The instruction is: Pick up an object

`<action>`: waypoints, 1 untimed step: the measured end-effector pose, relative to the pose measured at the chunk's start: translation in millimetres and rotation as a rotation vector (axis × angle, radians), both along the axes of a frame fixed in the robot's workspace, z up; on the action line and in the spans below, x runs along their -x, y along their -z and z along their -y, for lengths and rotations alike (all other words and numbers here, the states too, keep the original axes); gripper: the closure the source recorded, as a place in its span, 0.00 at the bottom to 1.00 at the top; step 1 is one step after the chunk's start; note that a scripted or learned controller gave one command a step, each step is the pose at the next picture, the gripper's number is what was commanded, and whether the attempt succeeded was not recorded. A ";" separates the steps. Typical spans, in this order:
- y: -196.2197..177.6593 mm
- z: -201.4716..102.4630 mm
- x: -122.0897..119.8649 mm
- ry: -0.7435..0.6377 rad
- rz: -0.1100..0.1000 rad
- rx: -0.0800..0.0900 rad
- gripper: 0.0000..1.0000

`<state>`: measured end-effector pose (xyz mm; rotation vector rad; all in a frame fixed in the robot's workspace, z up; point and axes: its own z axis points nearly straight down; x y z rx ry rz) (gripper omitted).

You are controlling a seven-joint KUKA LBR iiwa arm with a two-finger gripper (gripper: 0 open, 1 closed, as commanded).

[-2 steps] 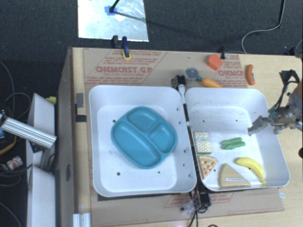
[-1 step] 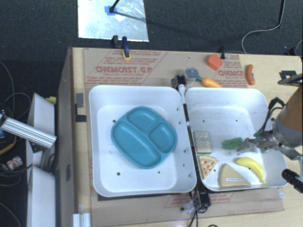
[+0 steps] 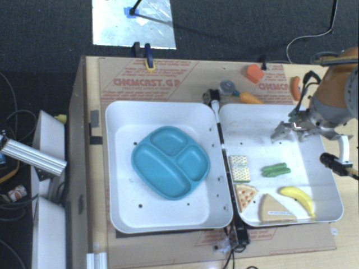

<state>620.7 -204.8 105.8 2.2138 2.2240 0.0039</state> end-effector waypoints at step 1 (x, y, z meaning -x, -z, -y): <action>-15.8 -40.7 70.4 0.003 -0.003 0.000 0.00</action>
